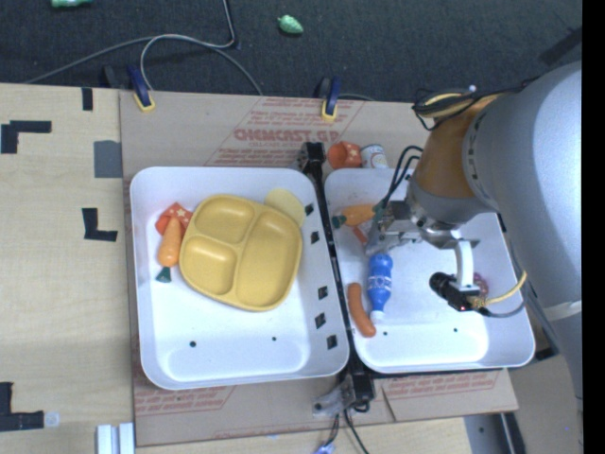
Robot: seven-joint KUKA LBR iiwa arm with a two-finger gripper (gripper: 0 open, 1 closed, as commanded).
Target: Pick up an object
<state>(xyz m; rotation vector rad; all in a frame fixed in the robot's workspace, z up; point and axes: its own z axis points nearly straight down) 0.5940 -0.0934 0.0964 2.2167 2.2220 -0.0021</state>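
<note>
Cardboard (284, 130) lay under both bins, and red print on it read something like "CHEMCAST", with smaller lines below too blurred to read. Two clamps, one blue with yellow (141, 90) and one yellow (329, 99), pinned its far edge.

The left bin (227, 353) held a yellow divided plate (240, 251), tilted slightly, with a pale yellow piece (285, 201) peeking out behind it. A toy carrot (168, 245) and a red item (174, 218) lay just beside the plate's left rim.

In the right bin (425, 343) lay a blue bottle (379, 282) with a white cap end pointing away from the camera; any label on it was too small to read. An orange-red sausage-shaped toy (360, 310) lay near it, along the bin's left wall. A small orange piece (356, 216) sat at the far left of the bin. Beyond the bin's far edge stood a red object (344, 154) and a small white-capped thing (373, 155).

The arm (515, 159) reached over the right bin, its orange band (449, 159) above the wrist. The gripper (383, 233) hung low just above the bottle's cap end, between it and the orange piece. How wide it stood could not be told, and nothing could be seen held in it.
</note>
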